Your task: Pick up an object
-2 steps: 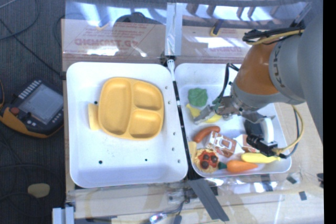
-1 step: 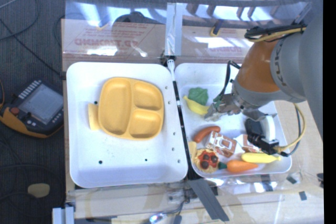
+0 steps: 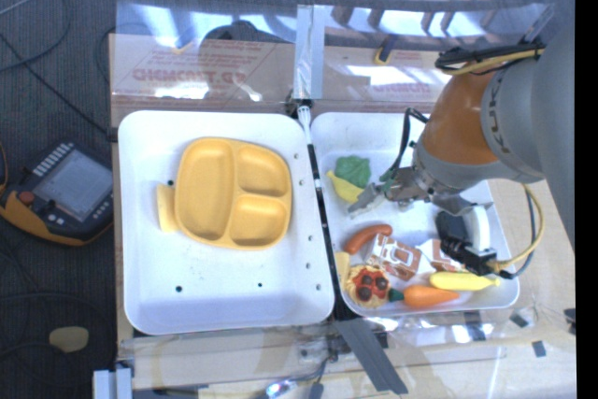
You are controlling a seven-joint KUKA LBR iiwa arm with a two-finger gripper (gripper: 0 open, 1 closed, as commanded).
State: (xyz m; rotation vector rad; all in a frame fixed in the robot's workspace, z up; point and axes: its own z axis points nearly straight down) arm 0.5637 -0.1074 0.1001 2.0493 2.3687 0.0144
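My gripper (image 3: 376, 192) is low in the right bin (image 3: 411, 124), reaching in from the right under the orange wrist band. It sits just right of a green leafy toy (image 3: 352, 169) and a yellow piece (image 3: 344, 189), close to both. Whether it touches either I cannot tell. Below it lie a red sausage (image 3: 366, 237), a red-and-white waffle-like piece (image 3: 394, 258) and a round pizza-like toy (image 3: 368, 284). An orange carrot (image 3: 430, 297) and a yellow corn-like piece (image 3: 462, 281) rest at the bin's front right.
The left bin (image 3: 140, 276) holds a yellow divided plate (image 3: 233, 192) with a pale yellow strip (image 3: 165, 209) at its left edge. A ridge (image 3: 316, 201) separates the two bins. The arm's body covers the right bin's right side.
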